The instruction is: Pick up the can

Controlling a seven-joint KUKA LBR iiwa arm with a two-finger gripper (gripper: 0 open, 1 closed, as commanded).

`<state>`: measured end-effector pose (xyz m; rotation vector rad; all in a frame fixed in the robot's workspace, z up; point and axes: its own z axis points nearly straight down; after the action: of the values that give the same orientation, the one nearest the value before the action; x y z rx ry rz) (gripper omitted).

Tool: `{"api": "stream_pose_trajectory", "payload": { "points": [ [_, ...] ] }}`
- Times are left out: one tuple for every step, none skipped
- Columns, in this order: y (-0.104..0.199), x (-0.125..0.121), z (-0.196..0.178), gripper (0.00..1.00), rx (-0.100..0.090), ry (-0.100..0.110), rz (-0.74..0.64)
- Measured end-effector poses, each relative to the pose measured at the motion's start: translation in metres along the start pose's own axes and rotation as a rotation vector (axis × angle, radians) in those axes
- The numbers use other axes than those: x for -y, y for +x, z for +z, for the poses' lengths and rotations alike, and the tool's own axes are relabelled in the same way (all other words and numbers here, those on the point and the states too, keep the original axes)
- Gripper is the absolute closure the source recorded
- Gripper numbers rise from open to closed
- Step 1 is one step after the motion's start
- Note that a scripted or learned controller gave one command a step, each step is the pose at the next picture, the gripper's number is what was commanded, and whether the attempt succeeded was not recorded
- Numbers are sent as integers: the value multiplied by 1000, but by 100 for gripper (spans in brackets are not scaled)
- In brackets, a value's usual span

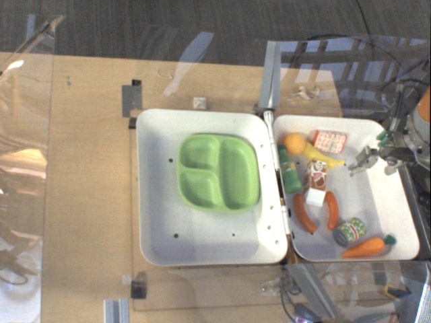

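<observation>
Camera view, from above the wooden table (87, 200): I see two shallow white bins side by side. The left bin (155, 241) carries a green three-compartment plastic plate (219, 173). The right bin (397, 210) holds the clutter: an orange ball (294, 143), a yellow banana (322, 157), a small red-and-white carton (330, 140), a green bottle (290, 174), two red sausages (304, 213), an orange carrot with a green top (364, 247), and the short round can with a green-and-red label (351, 231), lying just above the carrot near the bin's front edge. The grey jaws (372, 158) hang over the bin's upper right part, spread open and empty, well apart from the can. I judge this as the approach step, with nothing grasped yet. My next move would need the jaws carried toward the front of the bin, centred over the can, then lowered without catching the carrot or the nearer sausage.
</observation>
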<state>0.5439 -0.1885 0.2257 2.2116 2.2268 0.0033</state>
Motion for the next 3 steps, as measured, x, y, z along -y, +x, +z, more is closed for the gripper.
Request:
{"api": "stream_pose_trajectory", "payload": {
  "points": [
    [47, -118, 80, 0, 0, -1, -233],
    [21, -119, 127, 0, 10, -19, -317],
    [25, -125, 111, 100, 9, -34, -324]
  ]
}}
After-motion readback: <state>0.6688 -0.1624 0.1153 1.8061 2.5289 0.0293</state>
